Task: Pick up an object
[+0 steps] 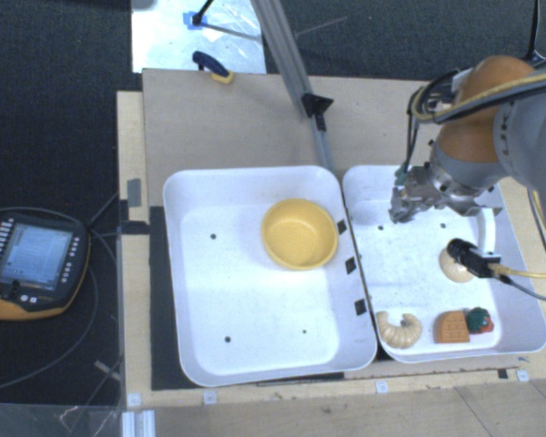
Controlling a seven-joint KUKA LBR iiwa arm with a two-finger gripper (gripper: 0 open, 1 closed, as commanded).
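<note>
My gripper [404, 206] hangs over the upper left part of the right bin [375, 182], with bare bin floor under it and nothing seen in its grasp. A yellow bowl [298, 233] sits upright in the left bin [220, 280], near its right wall. In the right bin, a pale croissant-shaped piece [399, 329] lies at the front left. An orange square piece [452, 327] lies beside it, touching a small green and red item [479, 320]. A cream rounded object [453, 266] rests at mid right, partly hidden by a black cable plug.
The grey arm with its orange band [491, 85] reaches in from the right above the right bin's back edge. A metal pole [291, 62] slants over the bench behind the bins. A teach pendant [27, 262] lies on the floor at left.
</note>
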